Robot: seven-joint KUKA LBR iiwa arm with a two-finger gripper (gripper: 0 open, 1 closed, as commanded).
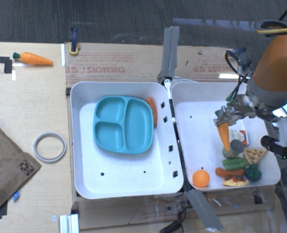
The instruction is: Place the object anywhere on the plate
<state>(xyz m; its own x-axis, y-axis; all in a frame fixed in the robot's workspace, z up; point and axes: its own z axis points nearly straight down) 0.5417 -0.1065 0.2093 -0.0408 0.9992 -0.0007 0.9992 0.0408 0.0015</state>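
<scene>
In the camera view, the hand (224,122) is hanging over the right bin (196,130) and gripping the top of a carrot (224,137), which is pointing down toward the toy pile. The plate (124,124) is lying well to the left, in the other bin (85,144).

From my feed: left bin (85,178) floor open from 4 to 8 o'clock around the blue plate (124,124); an orange sausage-like piece (152,109) crowds the plate's 3 o'clock rim. Right bin (192,140) free across its left half; toy food pile (238,166) blocks the 4 o'clock corner, orange ball (200,178) at 6.
</scene>
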